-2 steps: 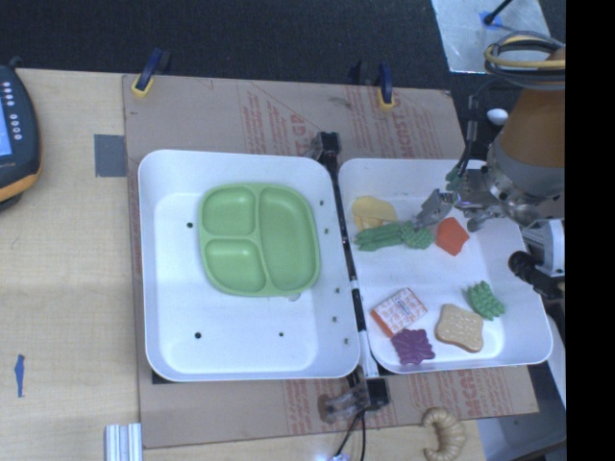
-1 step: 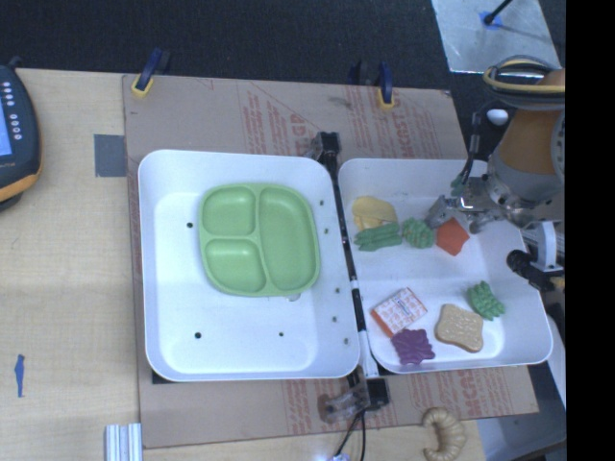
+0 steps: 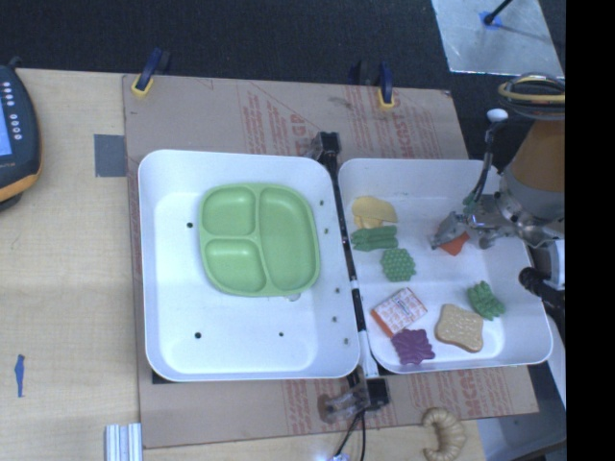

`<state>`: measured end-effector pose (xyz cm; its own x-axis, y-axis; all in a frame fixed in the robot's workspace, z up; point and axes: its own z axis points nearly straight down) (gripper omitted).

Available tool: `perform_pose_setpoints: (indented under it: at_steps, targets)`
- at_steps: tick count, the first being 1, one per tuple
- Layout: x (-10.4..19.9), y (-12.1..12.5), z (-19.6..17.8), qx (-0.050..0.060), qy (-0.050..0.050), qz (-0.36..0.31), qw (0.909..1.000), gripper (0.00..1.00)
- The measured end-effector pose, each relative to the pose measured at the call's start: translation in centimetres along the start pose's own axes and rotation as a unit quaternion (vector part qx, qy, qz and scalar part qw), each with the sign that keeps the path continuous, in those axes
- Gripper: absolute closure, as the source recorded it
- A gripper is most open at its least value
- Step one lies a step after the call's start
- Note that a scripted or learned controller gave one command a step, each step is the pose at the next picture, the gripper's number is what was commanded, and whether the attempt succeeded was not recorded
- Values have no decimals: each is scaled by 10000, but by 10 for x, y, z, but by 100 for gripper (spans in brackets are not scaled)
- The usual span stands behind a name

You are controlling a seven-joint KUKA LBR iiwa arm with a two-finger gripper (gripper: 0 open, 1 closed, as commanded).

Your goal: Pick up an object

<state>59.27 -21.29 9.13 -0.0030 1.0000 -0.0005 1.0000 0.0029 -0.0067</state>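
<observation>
Near rim of right bin (image 3: 461, 363): purple piece (image 3: 413, 346), toast (image 3: 459, 327). Bare floor mid-bin. Farther: gripper (image 3: 459, 232) low near right wall, fingers closed on orange piece (image 3: 453, 246). Green plate (image 3: 259, 238) in left bin (image 3: 173, 353).

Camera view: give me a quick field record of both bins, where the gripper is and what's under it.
left bin: holds a green divided plate
right bin: yellow piece, green bean-like piece, round green piece, red-and-white packet, purple piece, toast slice, small green piece, orange piece
gripper: low over the right bin's upper right area
at the gripper tips: the orange piece, partly hidden; grasp unconfirmed
arm: enters from the right
</observation>
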Motion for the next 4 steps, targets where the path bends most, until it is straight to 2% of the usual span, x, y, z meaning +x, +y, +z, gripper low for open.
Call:
perform_pose_setpoints:
  at_steps: [1,2,3,4]
  targets:
    - [0,1,-12,-9,-2,-13,10000,100]
    - [33,56,-20,-49,2,-28,10000,100]
    - [133,66,-108,-71,15,-54,10000,100]
    - [126,63,-101,-18,2,-9,10000,0]
